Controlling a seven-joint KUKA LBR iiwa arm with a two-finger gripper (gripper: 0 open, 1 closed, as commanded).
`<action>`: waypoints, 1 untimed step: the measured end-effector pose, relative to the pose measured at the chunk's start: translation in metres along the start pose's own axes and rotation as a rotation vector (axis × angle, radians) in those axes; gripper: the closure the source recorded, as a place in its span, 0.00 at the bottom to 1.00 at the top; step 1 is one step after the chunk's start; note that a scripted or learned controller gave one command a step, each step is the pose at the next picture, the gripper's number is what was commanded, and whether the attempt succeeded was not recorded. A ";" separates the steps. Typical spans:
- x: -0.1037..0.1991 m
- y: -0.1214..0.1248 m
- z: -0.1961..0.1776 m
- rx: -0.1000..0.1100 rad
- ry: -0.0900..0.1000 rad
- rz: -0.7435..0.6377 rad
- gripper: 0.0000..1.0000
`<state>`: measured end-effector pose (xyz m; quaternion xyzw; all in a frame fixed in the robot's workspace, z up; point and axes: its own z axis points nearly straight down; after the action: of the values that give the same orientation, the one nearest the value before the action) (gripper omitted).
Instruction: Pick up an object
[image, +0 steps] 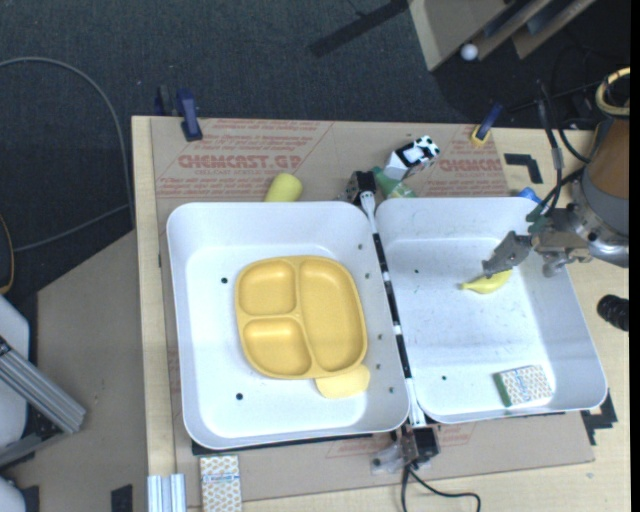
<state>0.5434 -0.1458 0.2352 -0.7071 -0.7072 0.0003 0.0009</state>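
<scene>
In the right-hand shallow white bin, a small yellow banana-shaped piece lies toward the upper middle, its long axis running roughly left to right with a slight upward tilt at the right. The grey two-finger gripper hangs just above and to the right of it, almost touching its right end. Whether it is spread or pressed together cannot be told.
</scene>
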 end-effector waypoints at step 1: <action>-0.034 0.014 0.077 0.002 0.000 0.001 0.00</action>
<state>0.5569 -0.1796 0.1584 -0.7074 -0.7068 0.0008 0.0015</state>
